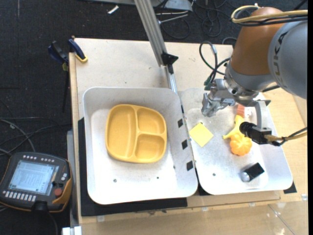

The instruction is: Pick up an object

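Note:
My gripper (209, 107) hangs over the upper left part of the right bin (215, 177), its grey fingers pointing down and left. Just below it lies a flat pale yellow square (201, 134). An orange and yellow toy (239, 141) rests to the right of the square. A small black and silver block (252, 172) sits near the bin's front right corner. I see nothing held between the fingers.
The left bin (98, 180) holds a yellow divided plate (136, 132). A metal pole (154, 28) slants up from between the bins. A teach pendant (32, 180) lies at the lower left, off the bench. Cables (210, 67) hang near the wrist.

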Tool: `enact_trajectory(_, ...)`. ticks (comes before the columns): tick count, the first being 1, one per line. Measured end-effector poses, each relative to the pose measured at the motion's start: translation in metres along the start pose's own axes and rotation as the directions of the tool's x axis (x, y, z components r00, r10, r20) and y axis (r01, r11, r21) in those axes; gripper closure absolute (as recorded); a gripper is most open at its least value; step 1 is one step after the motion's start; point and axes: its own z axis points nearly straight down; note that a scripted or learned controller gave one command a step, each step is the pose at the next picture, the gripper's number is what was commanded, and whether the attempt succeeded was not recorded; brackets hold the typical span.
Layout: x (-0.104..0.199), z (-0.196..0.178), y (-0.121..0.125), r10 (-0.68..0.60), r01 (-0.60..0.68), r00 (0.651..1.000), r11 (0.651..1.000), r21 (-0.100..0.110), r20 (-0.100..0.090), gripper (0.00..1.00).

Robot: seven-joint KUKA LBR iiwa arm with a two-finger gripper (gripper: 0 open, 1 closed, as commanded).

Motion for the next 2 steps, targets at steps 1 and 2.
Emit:
enact_trajectory(1, 0.045, 0.009, -0.011, 0.001, -0.001, 1.0, 1.0, 0.002, 0.001, 1.0)
enact_trajectory(2, 0.097, 0.022, -0.018, 0.001, -0.001, 1.0, 1.0, 0.001, 0.0, 1.0)
